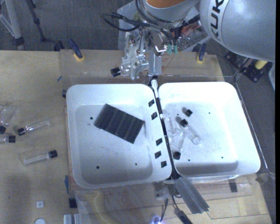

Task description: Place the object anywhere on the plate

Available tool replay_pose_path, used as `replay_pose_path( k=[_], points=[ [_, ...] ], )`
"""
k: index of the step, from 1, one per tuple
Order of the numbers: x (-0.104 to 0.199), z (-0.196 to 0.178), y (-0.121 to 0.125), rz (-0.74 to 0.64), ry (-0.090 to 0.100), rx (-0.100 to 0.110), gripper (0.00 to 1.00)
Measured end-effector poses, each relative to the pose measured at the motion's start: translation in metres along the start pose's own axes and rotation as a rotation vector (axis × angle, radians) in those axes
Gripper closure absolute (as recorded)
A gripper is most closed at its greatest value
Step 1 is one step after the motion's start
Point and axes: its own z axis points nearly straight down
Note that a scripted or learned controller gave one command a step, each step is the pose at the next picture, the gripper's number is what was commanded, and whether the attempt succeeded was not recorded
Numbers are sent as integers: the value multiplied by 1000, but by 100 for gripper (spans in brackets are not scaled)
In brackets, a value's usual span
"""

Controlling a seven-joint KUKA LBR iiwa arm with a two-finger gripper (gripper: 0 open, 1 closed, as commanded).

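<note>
tool hanging over the far rim between the two bins

the grey arm [245, 26] enters from the upper right, its orange band [164, 3] just above the wrist. the tool [141, 61] hangs over the far edge of the table [35, 78], above where the two white bins meet; whether it is apart or together cannot be told from the clutter of wires and metal around it.

below and left of the tool lies the left bin [78, 175], shallow, smooth white plastic with rounded corners. in it rests the plate [119, 123], a dark, flat, ribbed rectangle set at a slant, well apart from the tool.

below and right of the tool, the right bin [245, 162] holds the object [190, 133], a clear vial with a black cap, lying among other small clear vials [175, 131] and loose black caps [188, 112] near the divider. small black tabs [156, 129] line that shared rim.

far left of the tool, on the bare wood, more clear vials with black caps [37, 156] lie scattered.
</note>
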Motion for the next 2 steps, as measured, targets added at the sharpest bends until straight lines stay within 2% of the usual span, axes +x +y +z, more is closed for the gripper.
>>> replay_pose_path(
  k=[1,2],
  points=[
    [-5,97,51,346,6,1,100],
    [9,281,53,495,2,0,100]
  ],
)
